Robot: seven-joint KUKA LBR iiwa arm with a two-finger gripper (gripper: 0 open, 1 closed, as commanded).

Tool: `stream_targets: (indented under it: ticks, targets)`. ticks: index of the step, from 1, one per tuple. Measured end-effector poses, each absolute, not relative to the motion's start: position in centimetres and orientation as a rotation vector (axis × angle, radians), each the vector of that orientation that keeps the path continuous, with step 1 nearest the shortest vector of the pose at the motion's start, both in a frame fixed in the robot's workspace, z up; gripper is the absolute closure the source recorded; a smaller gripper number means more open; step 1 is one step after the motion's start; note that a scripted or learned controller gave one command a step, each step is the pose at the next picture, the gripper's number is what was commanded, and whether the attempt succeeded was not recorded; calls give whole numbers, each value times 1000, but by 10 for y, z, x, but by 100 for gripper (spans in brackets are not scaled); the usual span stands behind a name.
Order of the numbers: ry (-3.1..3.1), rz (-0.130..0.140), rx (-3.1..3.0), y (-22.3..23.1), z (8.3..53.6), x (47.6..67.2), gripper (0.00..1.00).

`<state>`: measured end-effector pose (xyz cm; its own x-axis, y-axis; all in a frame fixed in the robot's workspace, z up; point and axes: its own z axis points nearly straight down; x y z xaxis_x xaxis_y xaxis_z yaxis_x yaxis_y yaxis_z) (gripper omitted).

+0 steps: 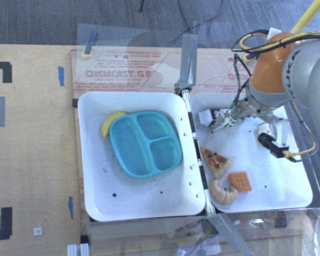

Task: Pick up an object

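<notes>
My gripper (220,121) hangs low over the far left part of the right bin (288,188), reaching in from the right under the orange-banded wrist. Nearer the front of that bin lie a toy pizza slice (215,161), an orange cracker-like square (240,181) and a tan croissant-shaped piece (223,192). The gripper is well behind these three and touches none of them. In the left bin (96,191) a blue divided plate (145,143) lies flat, with a yellow banana (110,121) partly hidden under its far left edge.
A metal divider (194,143) runs between the two bins. A black cable connector (271,144) dangles from the arm over the right bin. A clear sheet and cardboard (122,71) lie behind the bins. The wooden bench (26,159) stretches to the left.
</notes>
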<state>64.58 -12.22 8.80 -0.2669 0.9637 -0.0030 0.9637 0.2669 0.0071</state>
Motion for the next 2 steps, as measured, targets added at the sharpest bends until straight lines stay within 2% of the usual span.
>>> stream_targets:
  ticks: [1, 2]
  targets:
    - [2552, -40, 1852, -114, 88, 661, 0]
    - [2478, -37, 1962, -114, 88, 659, 0]
